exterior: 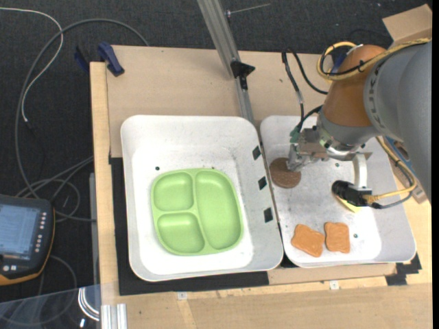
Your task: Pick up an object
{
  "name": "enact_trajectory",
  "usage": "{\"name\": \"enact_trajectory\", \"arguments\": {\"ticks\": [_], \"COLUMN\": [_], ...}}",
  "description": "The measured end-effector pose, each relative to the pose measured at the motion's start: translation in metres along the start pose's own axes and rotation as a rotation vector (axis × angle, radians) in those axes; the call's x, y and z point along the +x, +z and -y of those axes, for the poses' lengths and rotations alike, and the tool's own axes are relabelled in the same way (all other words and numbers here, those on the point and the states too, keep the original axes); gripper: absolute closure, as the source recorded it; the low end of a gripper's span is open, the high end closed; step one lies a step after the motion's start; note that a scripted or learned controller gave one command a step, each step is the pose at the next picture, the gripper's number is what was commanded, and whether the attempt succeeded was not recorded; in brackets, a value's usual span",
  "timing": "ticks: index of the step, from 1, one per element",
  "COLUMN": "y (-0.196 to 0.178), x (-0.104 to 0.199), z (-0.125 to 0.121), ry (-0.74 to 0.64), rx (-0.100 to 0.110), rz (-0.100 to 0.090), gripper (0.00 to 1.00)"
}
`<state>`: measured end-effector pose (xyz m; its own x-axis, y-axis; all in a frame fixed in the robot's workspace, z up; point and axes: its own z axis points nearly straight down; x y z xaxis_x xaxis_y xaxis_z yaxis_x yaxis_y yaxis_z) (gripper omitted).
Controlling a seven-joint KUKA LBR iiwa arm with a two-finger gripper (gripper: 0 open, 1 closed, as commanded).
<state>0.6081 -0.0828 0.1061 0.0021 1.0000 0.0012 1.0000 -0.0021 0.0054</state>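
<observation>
Pale wooden worktop (178, 70), carrying two shallow white bins. Left white bin (137, 139) holding a light green three-compartment plastic tray (197, 211). Right white bin (394, 242), reached into by the grey arm with orange band (357, 94). End effector (296, 162) low over the brown round flat disc (285, 173), at the right bin's left wall; finger opening impossible to tell from here. Disc round, so no long axis or pointing direction to match. Best approached straight down, centred, clear of the wall. Nearer the right bin's front rim: two orange toast-shaped pieces (308, 240), side by side.
</observation>
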Motion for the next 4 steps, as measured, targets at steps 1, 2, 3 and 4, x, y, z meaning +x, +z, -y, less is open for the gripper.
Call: {"name": "enact_trajectory", "arguments": {"ticks": [1,2,3,4], "y": [-0.186,-0.146,-0.206,-0.265], "x": [0.016,-0.049,-0.092,-0.120], "z": [0.005,0.025,0.030,-0.007], "ry": [-0.005,0.005,0.002,-0.003], "rx": [-0.006,0.011,-0.003,-0.005], "rz": [0.002,0.003,0.006,0.006], "gripper": [1.00,1.00,1.00,1.00]}}
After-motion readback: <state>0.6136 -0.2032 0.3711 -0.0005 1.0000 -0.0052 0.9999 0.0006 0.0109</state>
